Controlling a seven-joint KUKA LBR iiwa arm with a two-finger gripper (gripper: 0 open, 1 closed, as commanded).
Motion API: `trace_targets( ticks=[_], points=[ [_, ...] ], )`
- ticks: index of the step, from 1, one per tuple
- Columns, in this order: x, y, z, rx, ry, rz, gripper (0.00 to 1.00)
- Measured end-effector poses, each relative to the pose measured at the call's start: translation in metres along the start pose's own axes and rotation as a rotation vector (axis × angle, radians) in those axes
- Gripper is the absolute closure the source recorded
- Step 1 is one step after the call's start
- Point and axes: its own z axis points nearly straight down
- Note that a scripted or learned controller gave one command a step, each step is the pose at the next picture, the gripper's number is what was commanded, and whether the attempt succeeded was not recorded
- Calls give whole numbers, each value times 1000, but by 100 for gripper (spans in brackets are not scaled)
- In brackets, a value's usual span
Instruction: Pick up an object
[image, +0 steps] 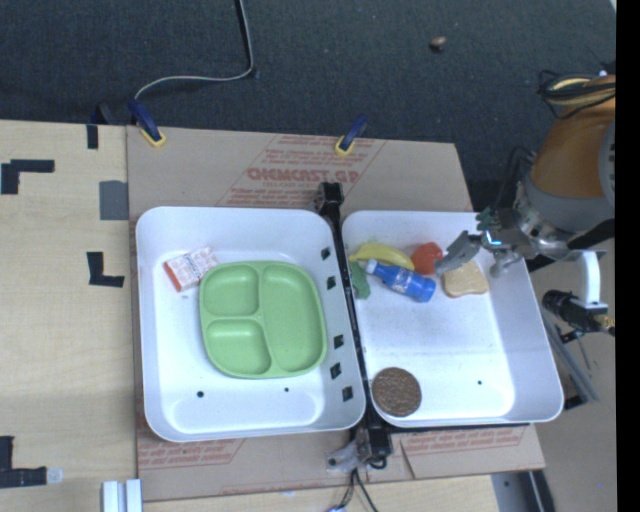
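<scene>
White plastic, two shallow bins side by side on a sheet of brown cardboard over the wooden desk. Left bin: a green divided plate with three compartments, filling most of the floor; just beside its upper left corner, a small red-and-white packet, lying flat and tilted. Right bin: a cluster of things along the far wall. Yellow banana nearest the divider, curved, with something small and green at its lower left end. Blue bottle with a white cap, lying on its side just below the banana and touching it. Red round thing, perhaps a tomato, just right of the banana and above the bottle's far end. Tan slice of bread further right, flat on the bin floor, close to the right wall. Brown round disc, well apart from the rest, at the near left corner of the same bin.

Grey arm with orange band reaching in from the right, gripper low over the far right part of the right bin, directly above the bread slice. Jaws spread apart, one finger angled toward the red thing, the other toward the right wall; nothing visible between them. Contact with the bread: cannot tell.

Two yellow-and-blue clamps pinning the cardboard at its far edge; a thin white cable across the dark floor beyond.
</scene>
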Motion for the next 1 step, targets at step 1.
trace_targets(
  ticks=[1],
  points=[
    [64, 72, 63, 1, 1, -1, 0]
  ],
)
